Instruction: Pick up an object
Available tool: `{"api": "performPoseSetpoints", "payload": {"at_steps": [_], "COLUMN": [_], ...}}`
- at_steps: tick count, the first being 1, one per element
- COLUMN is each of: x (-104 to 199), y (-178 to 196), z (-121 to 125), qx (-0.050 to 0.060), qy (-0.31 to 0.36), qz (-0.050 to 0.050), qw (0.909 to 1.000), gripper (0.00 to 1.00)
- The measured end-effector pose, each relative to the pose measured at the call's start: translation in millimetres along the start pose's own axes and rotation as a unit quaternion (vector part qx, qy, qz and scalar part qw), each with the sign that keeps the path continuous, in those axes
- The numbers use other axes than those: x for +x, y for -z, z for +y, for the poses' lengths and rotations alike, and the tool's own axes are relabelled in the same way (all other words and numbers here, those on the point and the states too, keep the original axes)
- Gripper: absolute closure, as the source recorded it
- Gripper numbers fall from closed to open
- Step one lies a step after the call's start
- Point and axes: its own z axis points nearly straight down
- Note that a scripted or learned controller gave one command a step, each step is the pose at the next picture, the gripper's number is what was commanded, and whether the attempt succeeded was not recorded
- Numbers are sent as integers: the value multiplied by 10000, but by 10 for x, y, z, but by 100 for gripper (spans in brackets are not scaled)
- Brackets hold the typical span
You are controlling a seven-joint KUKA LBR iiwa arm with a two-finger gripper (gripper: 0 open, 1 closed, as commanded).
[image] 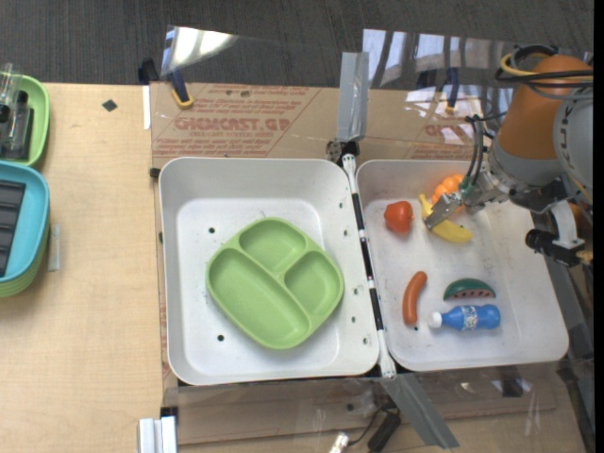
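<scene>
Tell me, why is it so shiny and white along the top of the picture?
Camera view: light bounces off clear panels behind the bins, making white glare at upper left and streaky reflections at upper right; the plate and the toy food are evenly lit with soft shadows; the gripper looks slightly blurred.

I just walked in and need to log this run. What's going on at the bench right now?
A robot arm reaches in from the right over the right bin, its gripper low over a yellow banana-like toy and an orange piece near the back. Whether it grips anything is unclear. A tomato, a sausage, a watermelon slice and a small blue bottle lie untouched there. The left bin holds a green divided plate.
</scene>
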Motion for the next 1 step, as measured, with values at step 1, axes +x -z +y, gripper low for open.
{"api": "performPoseSetpoints", "payload": {"at_steps": [1], "x": [-6], "y": [88], "z": [-12], "qx": [15], "qy": [-17], "qz": [13], "qw": [10000], "gripper": [100]}}
